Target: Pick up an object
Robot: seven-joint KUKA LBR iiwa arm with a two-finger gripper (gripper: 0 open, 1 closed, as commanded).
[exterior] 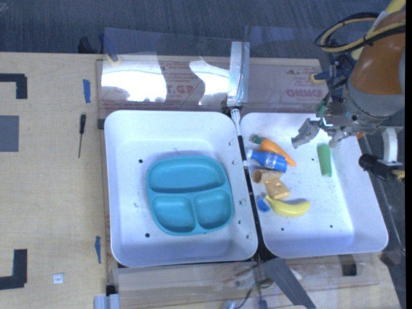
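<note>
1. Over the right bin (367, 230), toward its 1 o'clock corner, the gripper (320, 134) hangs with its two fingers spread and nothing between them; one finger (302, 134) angles out to 9 o'clock.
2. No single target is named, so any toy in this bin would serve. They lie loosely scattered, probably tipped in so that a program can try grasps at random.
3. A green cylinder (324, 159), smooth and slim, lies lengthwise just below the gripper at 6 o'clock, apart from the rest; I judge it the nearest candidate.
4. At 8 o'clock from the gripper, against the bin's left wall, sits a cluster: an orange carrot-shaped piece (273, 147), a blue bottle-like tube (269, 161), a tan lump (277, 188) and a glossy yellow banana (288, 206), the lower ones touching or nearly so.
5. Crowding there would make a clean pinch harder than on the lone cylinder.
6. Resting in the left bin (122, 140) is a teal divided plate (189, 194) with three rounded compartments, matte plastic.
7. Both bins are shallow, white and speckled, with rounded corners.
</note>
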